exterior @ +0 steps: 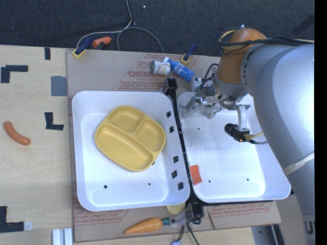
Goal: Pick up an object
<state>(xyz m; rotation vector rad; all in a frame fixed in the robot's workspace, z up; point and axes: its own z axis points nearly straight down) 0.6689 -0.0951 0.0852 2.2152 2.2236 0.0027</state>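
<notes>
Nothing is lifted yet: the gripper [204, 104] hangs over the right bin [230, 188], its grip impossible to tell, well right of the yellow plate [130, 137].

1. Cardboard sheet [134, 77] under the bins: red print along its far edge, seen upside down, letters not legible.
2. Same sheet, near edge on both sides: further red print, too small to read.
3. No other text, number or label readable.
</notes>
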